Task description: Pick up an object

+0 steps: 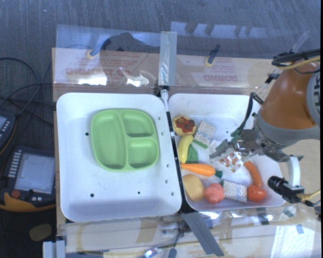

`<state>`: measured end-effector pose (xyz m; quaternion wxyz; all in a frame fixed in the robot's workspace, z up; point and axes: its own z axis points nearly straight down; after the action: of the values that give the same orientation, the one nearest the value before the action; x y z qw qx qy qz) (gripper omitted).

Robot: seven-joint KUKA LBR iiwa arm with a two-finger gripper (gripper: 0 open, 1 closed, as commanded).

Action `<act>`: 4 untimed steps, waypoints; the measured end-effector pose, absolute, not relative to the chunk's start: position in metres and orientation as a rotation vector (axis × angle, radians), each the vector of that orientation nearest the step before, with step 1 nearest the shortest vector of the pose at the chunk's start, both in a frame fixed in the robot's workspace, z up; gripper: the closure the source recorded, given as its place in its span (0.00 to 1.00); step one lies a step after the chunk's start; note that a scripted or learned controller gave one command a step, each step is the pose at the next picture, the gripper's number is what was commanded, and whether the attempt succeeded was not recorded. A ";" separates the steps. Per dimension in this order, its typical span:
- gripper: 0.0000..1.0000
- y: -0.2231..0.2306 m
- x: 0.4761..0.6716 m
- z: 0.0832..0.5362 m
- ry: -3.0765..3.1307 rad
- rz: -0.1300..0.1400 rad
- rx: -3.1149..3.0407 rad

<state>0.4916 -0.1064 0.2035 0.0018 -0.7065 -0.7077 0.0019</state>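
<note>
The camera looks down on two white bins side by side. The left bin [70, 198] holds a green plate [125, 138] with three compartments, lying flat near the bin's middle.

The right bin [226, 104] holds a heap of toy food. Against its left wall a small pizza [184, 125] lies at the far end, with a banana [184, 147] just below it and a green piece [193, 153] touching the banana's right side. A carrot [199, 170] lies crosswise beneath them. Along the near wall sit a potato [193, 186], a red ball [214, 193], a patterned carton [234, 191] and a tomato [256, 194], each touching or just beside the next. A sausage [251, 172] rises at a slant above the tomato. A second carton [205, 132] lies tilted right of the pizza.

The arm [290, 106] reaches in from the right, its orange band over the bin's right side. The gripper [230, 150] hangs low over the bin's middle, just above a small red-and-white box [233, 160]. Whether its fingers are spread or pressed together cannot be told, nor whether they touch the box.
</note>
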 end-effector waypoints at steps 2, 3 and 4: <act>0.00 -0.109 0.534 0.089 -1.956 -0.008 -2.462; 0.00 -0.119 0.580 0.088 -1.842 -0.007 -2.551; 1.00 -0.119 0.580 0.097 -1.844 -0.004 -2.550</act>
<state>0.5801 -0.1195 0.0966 -0.0025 -0.8103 -0.5860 -0.0012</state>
